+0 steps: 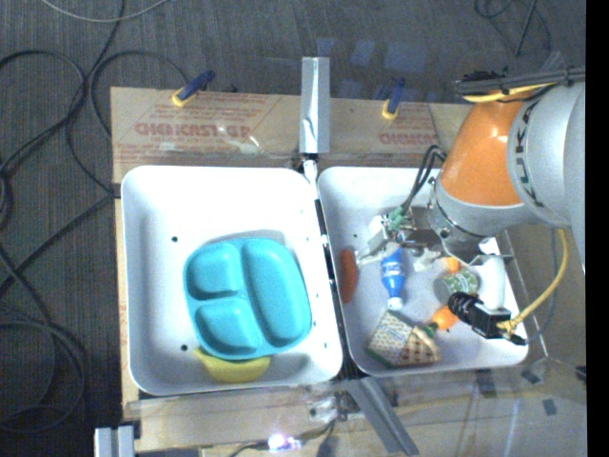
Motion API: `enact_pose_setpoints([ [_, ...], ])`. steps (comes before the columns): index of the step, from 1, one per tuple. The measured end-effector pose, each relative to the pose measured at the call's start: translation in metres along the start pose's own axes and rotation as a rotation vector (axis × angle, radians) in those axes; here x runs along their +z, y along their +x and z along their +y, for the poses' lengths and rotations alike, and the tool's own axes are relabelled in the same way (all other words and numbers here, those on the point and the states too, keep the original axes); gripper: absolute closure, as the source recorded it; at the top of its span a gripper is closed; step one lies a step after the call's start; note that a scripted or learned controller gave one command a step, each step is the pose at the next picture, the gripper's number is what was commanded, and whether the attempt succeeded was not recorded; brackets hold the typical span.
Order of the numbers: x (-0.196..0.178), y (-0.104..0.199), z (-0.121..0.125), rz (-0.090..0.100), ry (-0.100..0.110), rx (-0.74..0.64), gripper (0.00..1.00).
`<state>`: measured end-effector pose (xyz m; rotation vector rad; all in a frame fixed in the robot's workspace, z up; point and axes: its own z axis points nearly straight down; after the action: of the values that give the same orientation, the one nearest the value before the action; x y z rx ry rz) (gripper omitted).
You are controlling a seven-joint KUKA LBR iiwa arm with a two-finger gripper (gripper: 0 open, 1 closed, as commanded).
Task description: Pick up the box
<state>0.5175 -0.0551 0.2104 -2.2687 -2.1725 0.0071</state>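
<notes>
Nearest us in the right bin (366, 203), the box (404, 341) lies by the front wall, nothing gripping it. Just beyond it we note a blue bottle (392, 276), and a reddish-brown item (349, 274) by the bin's left wall. The gripper (392, 228) sits over the bottle's far end, apart from the box. We cannot tell whether it is open or closed. In the left bin (147, 255), a blue divided tray (249, 295) lies over a yellow item (233, 368).

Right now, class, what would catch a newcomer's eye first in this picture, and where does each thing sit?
The bright blue three-part tray lies in the left bin, with something yellow peeking from under its near edge. Next comes the arm's orange band above the right bin, where a blue and white bottle and a lattice-patterned box lie.
</notes>
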Motion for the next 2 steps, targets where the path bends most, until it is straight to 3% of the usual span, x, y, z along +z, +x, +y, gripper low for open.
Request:
enact_pose_setpoints([
  [1, -0.0583, -0.0125, -0.0246, -0.001, -0.003, -0.314, 0.00],
  [2, -0.0583, -0.0124, -0.0246, -0.001, -0.003, -0.315, 0.00],
])
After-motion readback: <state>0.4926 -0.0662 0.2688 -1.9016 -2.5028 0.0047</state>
